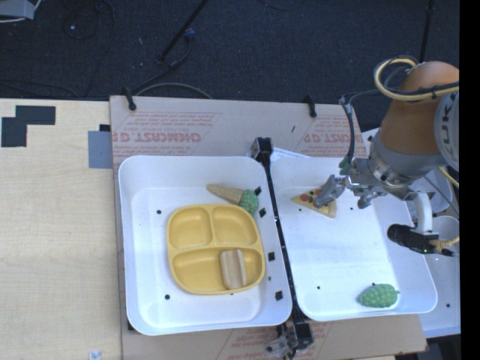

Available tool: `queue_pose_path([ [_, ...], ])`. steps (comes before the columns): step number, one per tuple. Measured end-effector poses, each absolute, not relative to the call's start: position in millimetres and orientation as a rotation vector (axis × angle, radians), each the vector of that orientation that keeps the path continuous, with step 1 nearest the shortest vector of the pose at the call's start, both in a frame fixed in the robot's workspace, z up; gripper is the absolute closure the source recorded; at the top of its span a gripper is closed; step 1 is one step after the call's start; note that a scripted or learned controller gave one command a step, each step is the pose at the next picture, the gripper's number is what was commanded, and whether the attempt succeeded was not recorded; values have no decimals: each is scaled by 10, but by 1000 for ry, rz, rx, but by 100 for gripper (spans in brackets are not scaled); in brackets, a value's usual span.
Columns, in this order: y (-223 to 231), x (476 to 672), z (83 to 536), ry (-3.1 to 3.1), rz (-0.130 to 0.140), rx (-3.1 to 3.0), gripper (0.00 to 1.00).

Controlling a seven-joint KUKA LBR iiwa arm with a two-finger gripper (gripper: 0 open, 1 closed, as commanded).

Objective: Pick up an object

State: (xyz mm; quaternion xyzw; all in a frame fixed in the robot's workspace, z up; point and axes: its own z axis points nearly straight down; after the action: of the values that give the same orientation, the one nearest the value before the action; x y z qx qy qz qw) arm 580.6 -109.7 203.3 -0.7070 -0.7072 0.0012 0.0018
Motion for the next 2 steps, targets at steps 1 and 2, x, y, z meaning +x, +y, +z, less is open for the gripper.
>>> queue_pose_path([
  [1,-1192,5763,1479,-2215,8,-2217,0],
  [2,-1102,5769,882,-2215,7,-2217,0],
])
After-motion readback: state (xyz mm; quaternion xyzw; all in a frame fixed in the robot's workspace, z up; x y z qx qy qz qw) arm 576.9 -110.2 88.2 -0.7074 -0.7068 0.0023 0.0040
